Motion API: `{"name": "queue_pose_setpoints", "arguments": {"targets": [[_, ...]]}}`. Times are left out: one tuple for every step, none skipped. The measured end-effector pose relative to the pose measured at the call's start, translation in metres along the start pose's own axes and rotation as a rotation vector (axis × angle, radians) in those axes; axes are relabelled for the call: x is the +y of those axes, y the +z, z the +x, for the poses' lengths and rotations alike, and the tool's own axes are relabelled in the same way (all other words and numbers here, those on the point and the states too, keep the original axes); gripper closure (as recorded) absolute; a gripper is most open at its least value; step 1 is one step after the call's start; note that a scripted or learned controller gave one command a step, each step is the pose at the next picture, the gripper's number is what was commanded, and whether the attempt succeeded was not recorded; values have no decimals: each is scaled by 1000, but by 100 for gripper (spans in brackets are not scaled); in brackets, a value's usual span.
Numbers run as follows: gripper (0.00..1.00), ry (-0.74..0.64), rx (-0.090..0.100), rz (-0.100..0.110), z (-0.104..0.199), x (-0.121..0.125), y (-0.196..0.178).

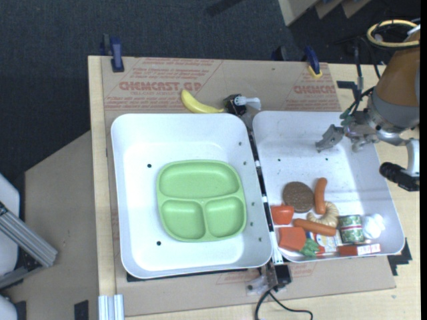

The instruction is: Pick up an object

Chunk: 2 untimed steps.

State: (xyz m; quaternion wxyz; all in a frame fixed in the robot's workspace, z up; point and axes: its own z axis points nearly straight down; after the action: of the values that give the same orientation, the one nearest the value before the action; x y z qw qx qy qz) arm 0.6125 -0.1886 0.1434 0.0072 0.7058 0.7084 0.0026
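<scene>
My gripper (343, 141) hangs over the back part of the right bin (293, 139), open, with nothing between its fingers. The toy food lies in a pile at that bin's front, well below the gripper in the view. It includes a round brown patty (297, 195), an upright orange sausage (321, 193), a second sausage (313, 227) lying flat, two red blocks (282, 214), a small green piece (310, 248), a labelled can (350, 229) and a flat red-and-white box (360, 249).
The left bin (133, 145) holds a green divided plate (200, 200). A yellow banana (199, 105) lies on the bench behind the left bin, next to a small black-and-white fitting (241, 103). Blue clamps (115, 51) grip the board's back edge.
</scene>
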Motion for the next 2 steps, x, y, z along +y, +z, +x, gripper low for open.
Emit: {"name": "queue_pose_setpoints", "arguments": {"targets": [[0, 5, 9, 19, 21, -52, 61], [100, 3, 6, 11, 20, -49, 48]]}}
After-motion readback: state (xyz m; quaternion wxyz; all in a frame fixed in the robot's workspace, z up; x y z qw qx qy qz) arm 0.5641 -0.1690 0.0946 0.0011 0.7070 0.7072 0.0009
